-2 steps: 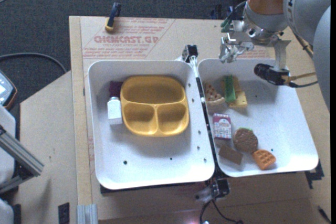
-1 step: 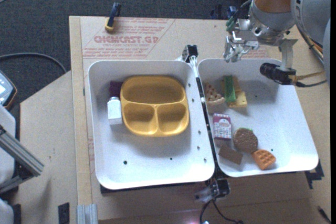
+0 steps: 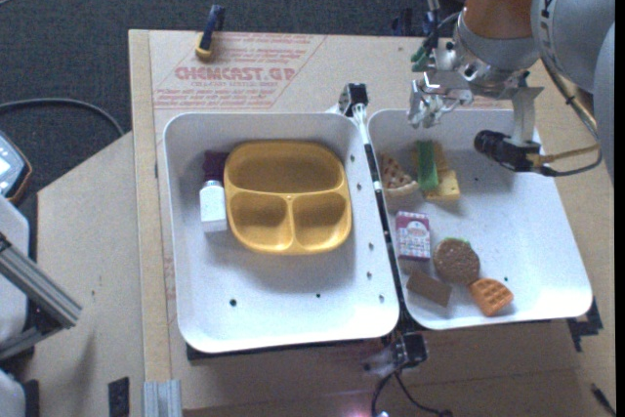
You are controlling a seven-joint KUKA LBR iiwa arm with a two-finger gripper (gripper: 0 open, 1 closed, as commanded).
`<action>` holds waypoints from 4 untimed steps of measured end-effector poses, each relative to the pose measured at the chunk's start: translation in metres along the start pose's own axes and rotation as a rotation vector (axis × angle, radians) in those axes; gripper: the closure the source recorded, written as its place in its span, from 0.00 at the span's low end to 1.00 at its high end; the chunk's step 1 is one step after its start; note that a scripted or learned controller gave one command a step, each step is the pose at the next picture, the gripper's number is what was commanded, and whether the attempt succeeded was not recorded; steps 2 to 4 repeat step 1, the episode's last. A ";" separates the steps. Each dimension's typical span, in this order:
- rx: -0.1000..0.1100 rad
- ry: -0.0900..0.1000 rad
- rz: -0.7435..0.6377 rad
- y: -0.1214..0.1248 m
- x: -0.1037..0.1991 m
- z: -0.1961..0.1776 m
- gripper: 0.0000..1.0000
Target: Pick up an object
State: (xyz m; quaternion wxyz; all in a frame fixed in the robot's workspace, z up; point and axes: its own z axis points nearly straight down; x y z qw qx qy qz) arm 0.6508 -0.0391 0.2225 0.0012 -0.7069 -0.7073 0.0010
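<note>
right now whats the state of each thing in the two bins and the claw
claw: above the right bin's far-left corner, nothing between its fingers
yellow tray: lying flat in the left bin
white bottle: beside the tray's left edge
green stick: lying across the yellow block
small carton: lying in the right bin
brown disc: flat
waffle piece: flat, near the front rim

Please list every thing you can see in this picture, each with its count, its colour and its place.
left bin: 1, white, left on bench
right bin: 1, white, right on bench
divided tray: 1, yellow, in left bin
small bottle: 1, white, left of tray
green stick: 1, green, right bin, upper part
yellow block: 1, yellow, beside green stick
waffle piece: 1, brown, right bin, by its left wall
small carton: 1, pink and white, right bin
round cookie: 1, brown, right bin
orange waffle: 1, orange, right bin, lower part
gripper: 1, grey, above right bin's upper edge
</note>
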 end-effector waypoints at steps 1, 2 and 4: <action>-0.004 -0.001 -0.001 0.007 0.000 0.006 1.00; -0.004 -0.001 -0.001 0.007 0.000 0.006 1.00; -0.004 -0.001 -0.001 0.007 0.000 0.006 1.00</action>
